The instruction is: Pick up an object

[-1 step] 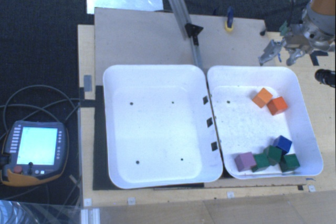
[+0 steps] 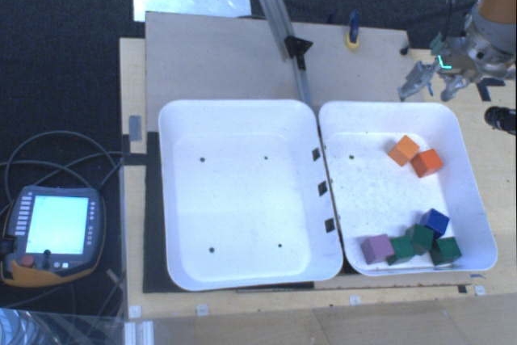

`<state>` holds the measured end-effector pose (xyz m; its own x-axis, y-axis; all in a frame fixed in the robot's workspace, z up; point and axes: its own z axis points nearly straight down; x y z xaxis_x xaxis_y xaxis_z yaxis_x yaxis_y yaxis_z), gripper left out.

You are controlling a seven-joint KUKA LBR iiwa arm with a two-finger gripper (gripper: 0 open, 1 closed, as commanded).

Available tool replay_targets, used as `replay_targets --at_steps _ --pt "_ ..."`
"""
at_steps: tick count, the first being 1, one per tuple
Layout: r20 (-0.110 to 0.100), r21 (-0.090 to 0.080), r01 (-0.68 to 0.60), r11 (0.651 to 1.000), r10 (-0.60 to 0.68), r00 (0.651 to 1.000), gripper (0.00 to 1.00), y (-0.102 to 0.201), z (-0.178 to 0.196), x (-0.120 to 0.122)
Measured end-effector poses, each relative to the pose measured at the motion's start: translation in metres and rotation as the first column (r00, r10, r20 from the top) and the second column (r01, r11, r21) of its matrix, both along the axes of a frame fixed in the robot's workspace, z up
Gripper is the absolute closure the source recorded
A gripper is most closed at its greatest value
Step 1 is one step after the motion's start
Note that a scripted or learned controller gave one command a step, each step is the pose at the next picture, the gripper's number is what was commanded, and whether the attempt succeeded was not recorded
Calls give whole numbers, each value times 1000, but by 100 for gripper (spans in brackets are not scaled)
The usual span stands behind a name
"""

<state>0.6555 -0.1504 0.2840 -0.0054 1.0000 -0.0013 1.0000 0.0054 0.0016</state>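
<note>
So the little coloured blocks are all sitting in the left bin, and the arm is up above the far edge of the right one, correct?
Not quite. The camera view shows the blocks, such as the orange block and the purple block, in the right bin, not the left bin. The rest holds: the gripper is above the right bin's far edge.
</note>
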Motion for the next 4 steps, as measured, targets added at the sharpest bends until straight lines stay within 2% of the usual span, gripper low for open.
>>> replay_targets --at_steps 2,3,4 --pt "-4 1 3 1000 -3 1000 0 5 -86 -3" --pt "-5 1 4 1000 -4 1000 0 -4 -138 -8" --pt "3 0 1 1000 -1 1000 100 -4 -123 -6"
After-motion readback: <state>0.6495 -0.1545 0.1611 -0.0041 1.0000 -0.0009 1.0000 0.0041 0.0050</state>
